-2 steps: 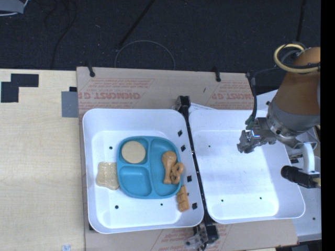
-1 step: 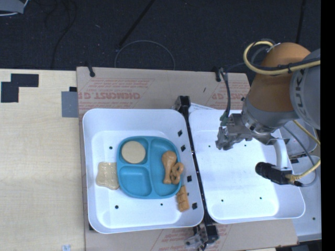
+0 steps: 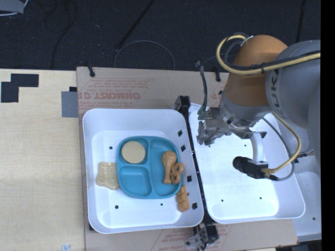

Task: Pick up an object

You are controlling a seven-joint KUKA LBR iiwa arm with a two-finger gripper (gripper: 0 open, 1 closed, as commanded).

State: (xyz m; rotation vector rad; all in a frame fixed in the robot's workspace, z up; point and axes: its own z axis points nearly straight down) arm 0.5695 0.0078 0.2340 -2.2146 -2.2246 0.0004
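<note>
While my gripper (image 3: 205,136) hangs over the right bin (image 3: 246,203) near its upper left corner, whether it is clenched I cannot tell. Left bin (image 3: 104,124), centre of frame: blue tray (image 3: 141,184) bearing disc (image 3: 133,151) and pretzel (image 3: 171,167); bread (image 3: 108,175) just left of tray; pastry (image 3: 182,198) at its lower right.

Both white bins (image 3: 99,192) look like smooth, slightly glossy plastic; the blue tray (image 3: 138,184) is matt plastic; the worktop (image 3: 36,182) is pale matt wood, with printed brown cardboard (image 3: 120,90) under the bins
</note>
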